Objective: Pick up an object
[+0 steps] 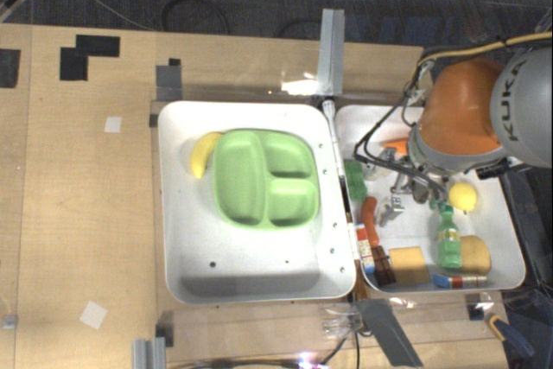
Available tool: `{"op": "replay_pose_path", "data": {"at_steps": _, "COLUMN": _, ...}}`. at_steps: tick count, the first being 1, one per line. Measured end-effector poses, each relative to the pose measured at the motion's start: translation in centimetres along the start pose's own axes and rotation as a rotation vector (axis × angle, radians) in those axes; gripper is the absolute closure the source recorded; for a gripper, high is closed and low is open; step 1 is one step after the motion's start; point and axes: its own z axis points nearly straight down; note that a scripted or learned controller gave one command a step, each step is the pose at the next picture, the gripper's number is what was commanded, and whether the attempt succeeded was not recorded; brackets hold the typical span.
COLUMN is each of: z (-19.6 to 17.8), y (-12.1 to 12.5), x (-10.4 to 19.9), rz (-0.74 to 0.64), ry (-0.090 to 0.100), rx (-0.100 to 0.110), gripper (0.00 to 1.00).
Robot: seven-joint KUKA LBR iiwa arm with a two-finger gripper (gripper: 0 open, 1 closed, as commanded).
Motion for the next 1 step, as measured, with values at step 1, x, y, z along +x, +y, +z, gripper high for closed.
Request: {"op": "replay_pose_path", "data": {"at_steps": 1, "z": -0.08, "y": -0.73, "x": 2.15, "rz": 0.075, "ry": -0.003, "rx": -0.001, "gripper": 0.0}}
